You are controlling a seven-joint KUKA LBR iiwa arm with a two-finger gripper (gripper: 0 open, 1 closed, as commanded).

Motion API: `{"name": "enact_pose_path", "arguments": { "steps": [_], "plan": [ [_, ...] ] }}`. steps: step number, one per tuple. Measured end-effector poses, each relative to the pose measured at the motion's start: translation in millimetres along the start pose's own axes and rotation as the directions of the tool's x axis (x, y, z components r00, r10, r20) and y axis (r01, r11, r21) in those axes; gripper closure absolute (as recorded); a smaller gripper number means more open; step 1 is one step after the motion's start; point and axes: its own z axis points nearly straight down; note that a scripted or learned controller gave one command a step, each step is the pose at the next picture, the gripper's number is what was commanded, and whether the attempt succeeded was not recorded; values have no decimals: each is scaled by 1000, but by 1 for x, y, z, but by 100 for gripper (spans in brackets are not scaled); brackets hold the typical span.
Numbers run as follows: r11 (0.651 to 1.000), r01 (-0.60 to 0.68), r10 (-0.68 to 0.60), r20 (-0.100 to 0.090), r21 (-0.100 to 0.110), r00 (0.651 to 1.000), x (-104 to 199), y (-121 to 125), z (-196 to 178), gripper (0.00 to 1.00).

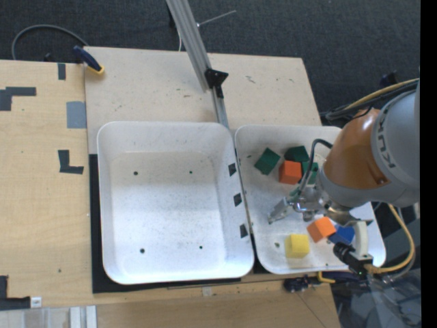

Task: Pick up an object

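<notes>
Pale wood makes up the counter [171, 87], and on it we see two shallow white bins side by side. The left bin [167, 203] is the broader one; the right bin [266, 251] holds the blocks. The grey arm [382, 156] with its orange band reaches in over the right bin, and its hand [290, 203] hangs low above the bin floor; we cannot tell how far it is open, and we see nothing between its parts. Two green blocks [268, 160] and an orange block [290, 172] lie near the far wall. A yellow block [297, 245] sits near the front rim, with another orange block [320, 229] touching a blue block [343, 235] beside it.
</notes>
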Motion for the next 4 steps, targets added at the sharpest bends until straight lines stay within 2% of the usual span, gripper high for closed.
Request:
{"name": "enact_pose_path", "arguments": {
  "steps": [1,2,4],
  "plan": [
    [1000,1,-1,1,-4,1000,0,-1,20,0],
    [1000,2,-2,-1,-3,1000,2,-1,10,100],
    [1000,2,-2,2,-13,1000,14,3,-110,100]
  ]
}}
